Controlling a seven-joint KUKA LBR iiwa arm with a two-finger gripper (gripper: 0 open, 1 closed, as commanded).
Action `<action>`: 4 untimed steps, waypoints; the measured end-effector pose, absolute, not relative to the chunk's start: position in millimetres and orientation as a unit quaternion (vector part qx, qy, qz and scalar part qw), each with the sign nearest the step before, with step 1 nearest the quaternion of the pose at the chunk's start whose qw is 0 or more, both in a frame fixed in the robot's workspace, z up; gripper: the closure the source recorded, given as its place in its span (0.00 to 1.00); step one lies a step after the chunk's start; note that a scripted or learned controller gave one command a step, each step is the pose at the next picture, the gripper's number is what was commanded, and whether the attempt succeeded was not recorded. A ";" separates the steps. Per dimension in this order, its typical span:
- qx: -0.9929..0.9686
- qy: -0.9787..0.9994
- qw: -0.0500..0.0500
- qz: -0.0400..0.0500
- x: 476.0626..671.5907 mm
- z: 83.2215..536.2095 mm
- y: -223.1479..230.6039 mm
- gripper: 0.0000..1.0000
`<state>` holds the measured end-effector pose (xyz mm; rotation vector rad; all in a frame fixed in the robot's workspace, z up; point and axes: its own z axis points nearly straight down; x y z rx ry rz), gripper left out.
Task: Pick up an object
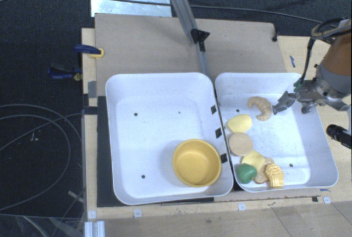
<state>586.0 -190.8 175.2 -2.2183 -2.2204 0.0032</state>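
Note:
The right bin [313, 145] holds several small toy foods. A tan croissant [260, 107] lies near its back. In front of it sit a pale yellow lump [239, 123] and a round tan disc [240, 144]. At the front edge are a yellow piece [253, 160], a green piece [246, 173] and a ridged yellow corn piece [274, 174]. My gripper [291, 108] hangs over the back right of this bin, just right of the croissant. Its fingers are spread open with nothing between them.
A yellow bowl [197, 161] stands at the front right of the left bin [143, 98]. A slanted metal pole [184, 2] with a black clamp rises behind the bins. Blue clamps [88, 50] grip the bench's left edge.

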 end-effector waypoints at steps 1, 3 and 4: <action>-0.707 -0.707 0.001 0.001 585.0 112.4 -188.3 0.00; -0.707 -0.707 -0.002 -0.001 586.9 102.2 -188.3 1.00; -0.706 -0.708 -0.002 -0.001 588.2 145.7 -188.9 1.00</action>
